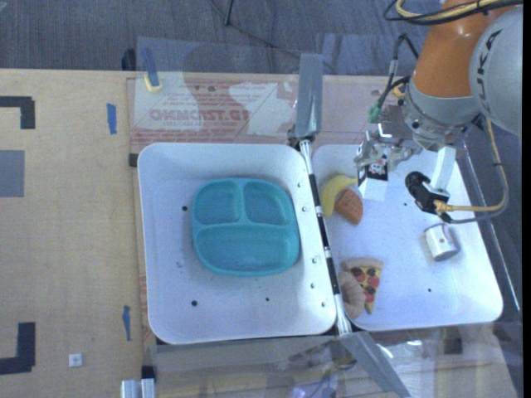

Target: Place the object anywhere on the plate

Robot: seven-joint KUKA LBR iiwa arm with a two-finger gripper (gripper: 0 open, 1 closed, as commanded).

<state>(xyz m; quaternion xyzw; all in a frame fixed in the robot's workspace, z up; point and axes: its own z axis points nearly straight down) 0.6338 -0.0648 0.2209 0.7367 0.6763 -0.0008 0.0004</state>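
The end effector (375,166) hovers, its state impossible to tell. Just below-left lies the toy fruit (342,199), probably light, stiff and rounded; grip across its middle. The plate (245,226) sits farther left.

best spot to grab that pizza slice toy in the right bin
Take the pizza slice across its narrower lower half, coming straight down. It lies flat near the right bin's left wall, with its wide crust end up and point toward the front, so the sides taper there. Keeping the fingers off the wall looks wise.
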